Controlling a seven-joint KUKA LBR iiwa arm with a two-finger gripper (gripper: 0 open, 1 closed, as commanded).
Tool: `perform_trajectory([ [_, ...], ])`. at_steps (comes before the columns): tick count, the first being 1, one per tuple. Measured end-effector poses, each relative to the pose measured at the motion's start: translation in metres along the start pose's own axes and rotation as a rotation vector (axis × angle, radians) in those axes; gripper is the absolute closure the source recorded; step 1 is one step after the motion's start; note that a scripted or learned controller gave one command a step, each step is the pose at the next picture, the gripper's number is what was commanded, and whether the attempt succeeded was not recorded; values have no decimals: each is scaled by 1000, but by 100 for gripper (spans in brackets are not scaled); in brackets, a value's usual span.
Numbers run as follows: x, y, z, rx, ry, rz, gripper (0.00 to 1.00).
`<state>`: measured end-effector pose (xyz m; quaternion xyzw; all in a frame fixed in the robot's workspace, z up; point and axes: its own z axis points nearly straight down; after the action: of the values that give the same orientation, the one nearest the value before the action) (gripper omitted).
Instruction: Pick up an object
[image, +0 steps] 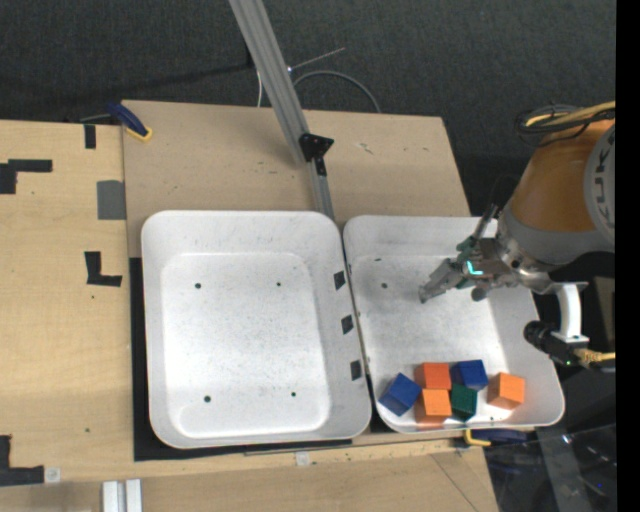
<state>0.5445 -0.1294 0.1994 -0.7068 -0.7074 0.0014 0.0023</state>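
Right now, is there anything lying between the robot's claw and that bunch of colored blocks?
No. In the camera view, bare white bin floor separates the gripper from the blocks clustered at the bin's near edge.

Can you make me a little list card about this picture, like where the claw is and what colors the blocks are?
claw: over the middle of the right bin, nothing between its fingers
right bin: holds all the blocks, at its near edge
blocks: three orange, two blue, one green
left bin: white with dark specks
arm: orange and grey, coming from the right
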Motion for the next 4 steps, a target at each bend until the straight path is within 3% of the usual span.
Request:
perform_trajectory([
  [1,0,1,-2,-4,-1,-1,0],
  [3,4,-7,109,-1,-2,0,0],
  [4,5,-8,108,-2,0,0,0],
])
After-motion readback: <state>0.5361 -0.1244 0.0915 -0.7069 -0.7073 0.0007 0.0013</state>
